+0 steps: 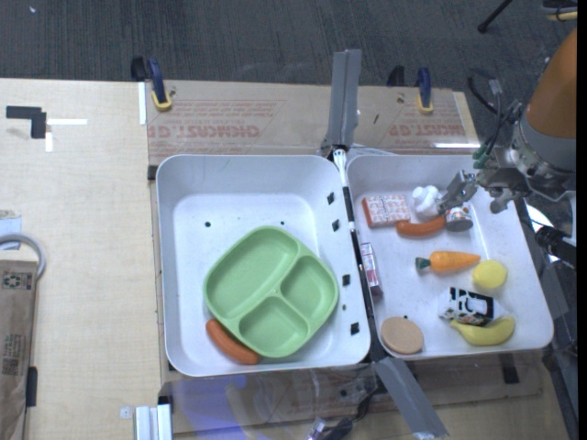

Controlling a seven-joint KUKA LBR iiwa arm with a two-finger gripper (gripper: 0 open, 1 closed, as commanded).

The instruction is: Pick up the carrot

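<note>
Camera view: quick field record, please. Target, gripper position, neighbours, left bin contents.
target: carrot, lying flat in right bin, untouched
gripper: gripper near the bin's far side, above the sausage, apart from carrot
neighbours: lemon to its right, banana and cookie nearer the camera
left bin: green divided plate, second sausage at its edge

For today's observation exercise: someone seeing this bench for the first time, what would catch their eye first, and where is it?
Most striking is the green divided plate, tilted in the left bin with a sausage poking out under its lower edge. Next comes the clutter of toy food in the right bin: the orange carrot at its middle, a lemon and banana to the right. The pincer hangs over that bin's upper part.
</note>
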